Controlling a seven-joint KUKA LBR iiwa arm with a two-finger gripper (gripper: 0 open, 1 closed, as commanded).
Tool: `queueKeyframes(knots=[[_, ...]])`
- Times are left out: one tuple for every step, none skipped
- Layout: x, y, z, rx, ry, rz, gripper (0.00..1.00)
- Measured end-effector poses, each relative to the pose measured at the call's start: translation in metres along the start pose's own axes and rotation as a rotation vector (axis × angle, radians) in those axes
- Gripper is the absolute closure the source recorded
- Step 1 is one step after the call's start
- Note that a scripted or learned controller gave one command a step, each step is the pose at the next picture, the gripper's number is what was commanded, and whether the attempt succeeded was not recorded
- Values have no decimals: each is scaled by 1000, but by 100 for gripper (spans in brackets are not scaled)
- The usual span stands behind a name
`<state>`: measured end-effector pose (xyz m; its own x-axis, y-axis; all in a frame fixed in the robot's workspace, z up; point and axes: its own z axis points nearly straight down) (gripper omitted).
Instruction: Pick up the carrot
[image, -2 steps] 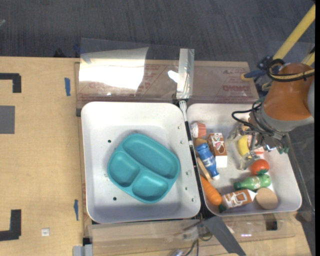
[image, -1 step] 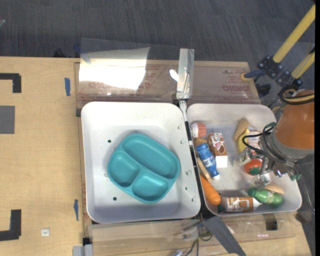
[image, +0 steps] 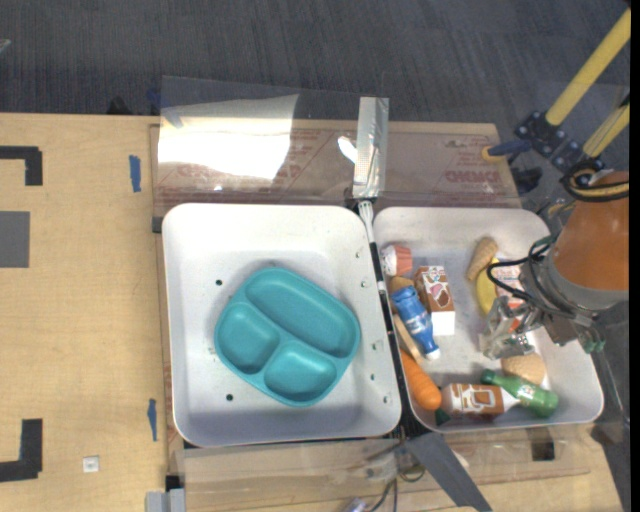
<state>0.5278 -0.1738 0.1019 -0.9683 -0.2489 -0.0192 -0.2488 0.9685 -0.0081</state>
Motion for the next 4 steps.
queueKeyframes(knots=[[-10,-42,-117,-4,7,-311,100],[-15,-55,-150,-8,7,-670,100],[-53,-64,-197,-11,4,-1071,100],[-121,-80,-156,-18,3,-1301,100]])
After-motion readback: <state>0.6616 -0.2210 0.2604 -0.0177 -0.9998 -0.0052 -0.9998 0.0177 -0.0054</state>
